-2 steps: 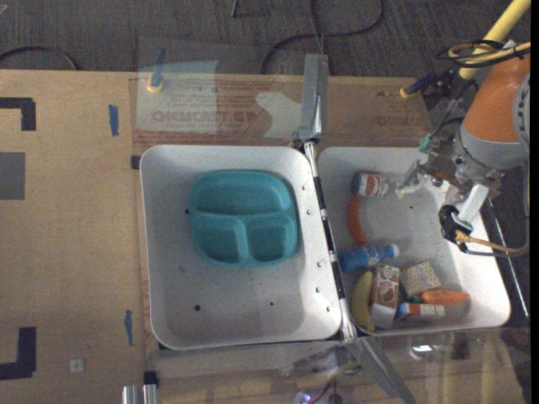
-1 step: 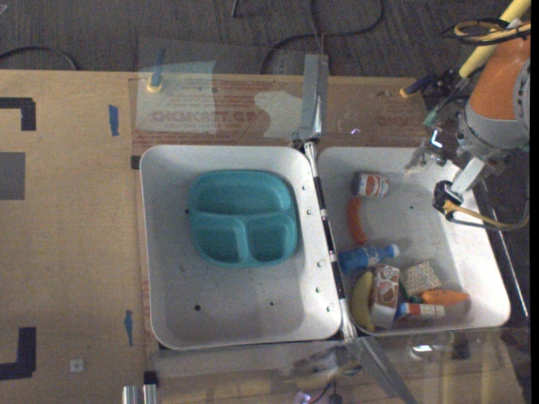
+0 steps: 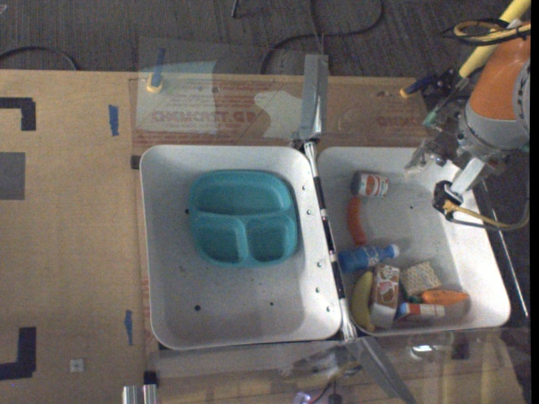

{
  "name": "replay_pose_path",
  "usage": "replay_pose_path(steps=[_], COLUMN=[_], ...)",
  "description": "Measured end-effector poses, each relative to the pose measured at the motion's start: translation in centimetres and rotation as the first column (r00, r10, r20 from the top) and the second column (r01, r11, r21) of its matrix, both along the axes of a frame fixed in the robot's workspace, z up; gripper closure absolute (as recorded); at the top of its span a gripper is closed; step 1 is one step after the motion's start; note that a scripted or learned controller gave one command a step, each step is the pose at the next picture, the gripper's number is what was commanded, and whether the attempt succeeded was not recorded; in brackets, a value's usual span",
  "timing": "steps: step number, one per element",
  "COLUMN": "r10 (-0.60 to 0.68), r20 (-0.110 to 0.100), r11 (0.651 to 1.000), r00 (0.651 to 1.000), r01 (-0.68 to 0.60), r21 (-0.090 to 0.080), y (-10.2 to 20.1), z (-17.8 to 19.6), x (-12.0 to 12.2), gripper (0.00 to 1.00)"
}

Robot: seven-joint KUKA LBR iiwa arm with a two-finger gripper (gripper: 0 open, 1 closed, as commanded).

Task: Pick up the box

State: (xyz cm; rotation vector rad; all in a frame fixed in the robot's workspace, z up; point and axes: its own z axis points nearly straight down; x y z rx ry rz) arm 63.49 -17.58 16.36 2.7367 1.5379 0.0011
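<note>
Gripper [image 3: 428,154], opening unclear, over right bin [image 3: 406,225] far side; small brown-and-white printed box [image 3: 386,286] well apart.

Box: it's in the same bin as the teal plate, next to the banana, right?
Not quite. The camera view shows the box in the neighbouring bin, not with the teal plate; it does lie next to the banana.

1. The left bin [image 3: 227,301] holds a tray [image 3: 242,217] toward its far side.
2. In the right bin [image 3: 421,217], a can [image 3: 370,184] lies farthest back, with a sausage [image 3: 355,220] before it.
3. A bottle [image 3: 368,257] lies behind the banana [image 3: 362,301].
4. The box [image 3: 386,286] is just right of the banana, and a cracker [image 3: 420,277] lies right of the box.
5. A carrot [image 3: 444,296] lies before the cracker, and a tube [image 3: 421,310] before the carrot.
</note>
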Motion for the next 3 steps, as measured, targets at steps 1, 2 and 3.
replay_pose_path(steps=[1, 2, 3], r10=[-0.043, -0.153, -0.062], r20=[-0.005, -0.001, -0.001], r11=[0.999, 0.988, 0.998], r00=[0.999, 0.988, 0.998], r01=[0.044, 0.153, 0.062], r21=[0.003, 0.000, 0.001], y=[2.7, -2.6, -3.4], z=[-4.5, -2.2, 4.9], x=[-1.2, -1.9, -5.4], gripper=[0.00, 0.00, 0.00])
